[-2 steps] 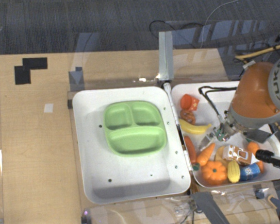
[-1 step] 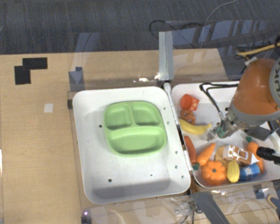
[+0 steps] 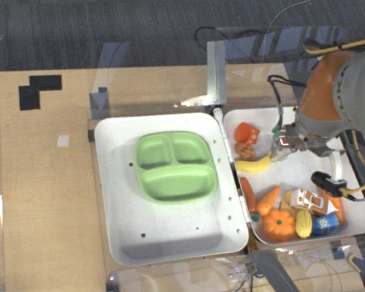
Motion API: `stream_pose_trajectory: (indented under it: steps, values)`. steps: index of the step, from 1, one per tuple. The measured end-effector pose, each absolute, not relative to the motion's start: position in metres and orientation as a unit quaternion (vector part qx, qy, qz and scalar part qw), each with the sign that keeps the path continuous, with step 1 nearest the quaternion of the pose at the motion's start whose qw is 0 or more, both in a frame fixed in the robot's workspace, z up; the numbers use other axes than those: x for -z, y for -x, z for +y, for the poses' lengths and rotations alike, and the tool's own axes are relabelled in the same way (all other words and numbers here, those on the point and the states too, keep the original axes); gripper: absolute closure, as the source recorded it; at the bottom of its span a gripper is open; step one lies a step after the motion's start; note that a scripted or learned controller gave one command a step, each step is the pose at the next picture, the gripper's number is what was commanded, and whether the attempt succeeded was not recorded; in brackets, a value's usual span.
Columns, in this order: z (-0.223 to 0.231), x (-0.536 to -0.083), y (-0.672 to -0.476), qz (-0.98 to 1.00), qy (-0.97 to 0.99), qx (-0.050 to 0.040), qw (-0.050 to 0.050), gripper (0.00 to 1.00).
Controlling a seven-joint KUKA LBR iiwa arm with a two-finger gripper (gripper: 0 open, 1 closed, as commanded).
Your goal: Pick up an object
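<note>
My gripper [image 3: 280, 149] hangs low over the right bin [image 3: 360, 222], near its upper middle. It sits just to the right of a yellow banana [image 3: 253, 165], close to the banana's right end. A red pepper [image 3: 246, 133] lies above the banana. Lower in the bin are an orange carrot [image 3: 268, 200], a red chili [image 3: 247, 192], a small pumpkin [image 3: 279, 224], a yellow corn cob [image 3: 303, 224], a small carton [image 3: 304, 199] and a blue packet [image 3: 326, 223]. I see nothing lifted off the bin floor.
The left bin [image 3: 126, 230] holds a green divided plate [image 3: 174, 165]. A metal divider [image 3: 230, 163] separates the two bins. The grey arm with its orange band [image 3: 324, 91] and its cables cover the right bin's upper right corner.
</note>
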State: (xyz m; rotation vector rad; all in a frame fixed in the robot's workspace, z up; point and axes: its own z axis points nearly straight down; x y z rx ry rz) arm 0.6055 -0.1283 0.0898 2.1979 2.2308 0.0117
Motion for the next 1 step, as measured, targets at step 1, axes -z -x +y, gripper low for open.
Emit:
stream_pose_trajectory:
  steps: [1]
  values:
    - [-0.1297,-0.0899,-0.6053,0.712,-0.702,-0.0033,0.006,0.00]
